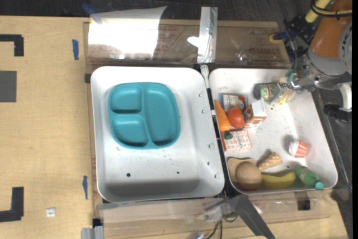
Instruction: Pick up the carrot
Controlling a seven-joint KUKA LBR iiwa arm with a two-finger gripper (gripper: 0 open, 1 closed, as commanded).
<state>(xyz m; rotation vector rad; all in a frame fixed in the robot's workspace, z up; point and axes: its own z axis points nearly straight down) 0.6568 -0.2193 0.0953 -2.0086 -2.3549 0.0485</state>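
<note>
Carrot (221, 115) lies along the right bin's (321, 137) left wall, beside a tomato (236, 118). Largest, the left bin (190, 170) holds a teal divided plate (144, 114). Gripper (293, 82) hangs at the right bin's upper right edge near a can (266, 90); I cannot tell its state.

The carrot (222, 116) lies along the right bin's (319, 137) left wall, the tray (144, 115) in the left bin (190, 165).

Arm (335, 36) cut at right edge
</note>
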